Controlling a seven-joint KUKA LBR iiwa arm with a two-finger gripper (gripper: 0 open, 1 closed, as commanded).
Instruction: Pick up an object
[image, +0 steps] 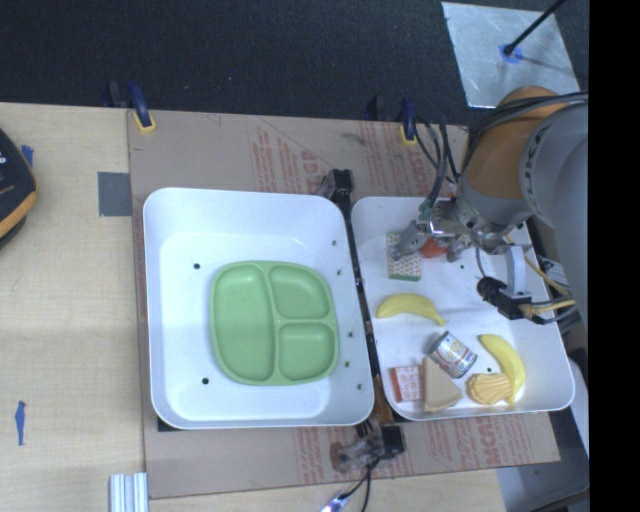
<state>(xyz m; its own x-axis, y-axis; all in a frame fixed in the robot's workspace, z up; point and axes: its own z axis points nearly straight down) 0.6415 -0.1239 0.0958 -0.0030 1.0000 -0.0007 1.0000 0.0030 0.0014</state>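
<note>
Camera view, looking down: the left bin (170, 300) holds a green divided plate (272, 322). The right bin (552, 395) holds two bananas (408, 307), a small can (453, 353) and food pieces along its near edge. At its far-left corner the tool (432, 235) hangs over a speckled green-white packet (405, 266); whether it grips is unclear.

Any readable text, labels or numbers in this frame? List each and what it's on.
None can be read.
Cardboard sheet under the bins: faint red print, too blurred.
Small can in the right bin: label too small.
Red packet: print too small.
</note>
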